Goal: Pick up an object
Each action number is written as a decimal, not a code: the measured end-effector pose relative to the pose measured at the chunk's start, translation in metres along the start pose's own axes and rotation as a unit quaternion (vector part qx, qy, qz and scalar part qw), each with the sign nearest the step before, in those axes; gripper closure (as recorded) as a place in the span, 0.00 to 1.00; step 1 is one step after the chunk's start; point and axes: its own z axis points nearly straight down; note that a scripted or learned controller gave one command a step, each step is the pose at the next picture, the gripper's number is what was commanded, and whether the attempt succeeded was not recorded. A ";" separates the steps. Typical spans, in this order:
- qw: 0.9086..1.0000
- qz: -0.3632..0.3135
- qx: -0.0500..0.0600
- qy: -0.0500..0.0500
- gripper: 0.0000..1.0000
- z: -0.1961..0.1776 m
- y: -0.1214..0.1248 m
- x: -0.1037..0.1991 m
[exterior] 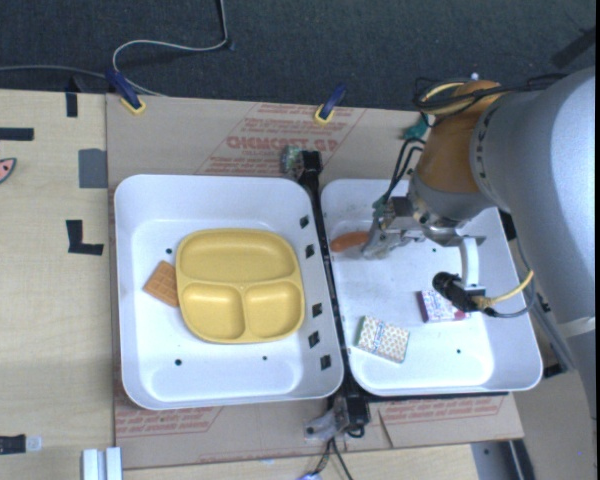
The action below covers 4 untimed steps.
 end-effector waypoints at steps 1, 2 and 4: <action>1.000 0.000 0.000 0.000 0.00 0.000 0.000 0.000; 1.000 0.000 0.000 0.000 1.00 -0.009 0.000 0.001; 1.000 -0.001 0.001 0.001 1.00 -0.018 0.000 0.001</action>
